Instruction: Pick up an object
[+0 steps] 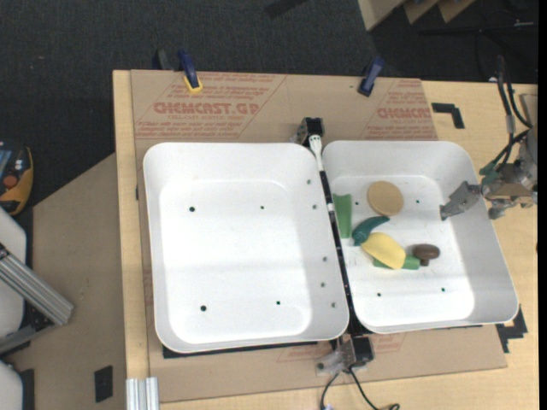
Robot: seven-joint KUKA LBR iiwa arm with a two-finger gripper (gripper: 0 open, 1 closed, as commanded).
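Bench: a brown board [256,92] carries two shallow white bins side by side, held by blue clamps [188,71] at its far edge.
Left bin: the left bin [171,169] sits toward the board's left side, its right rim touching the other bin.
Right bin: the right bin [479,289] holds every loose object, all grouped in its left half.
Tan disc: a round tan disc [385,198] lies nearest the bin's far edge.
Green block: a long green block [343,214] lies along the bin's left wall.
Teal piece: a curved teal piece [369,226] lies between the green block and the yellow object.
Yellow object: a yellow rounded object [384,250] rests near the bin's middle, touching a small green piece [412,263].
Brown object: a small dark brown oval [425,251] lies just right of the yellow object.
Gripper: the gripper [457,202] reaches over the right bin's right rim; whether its fingers are apart or closed cannot be told, and nothing is seen between them.
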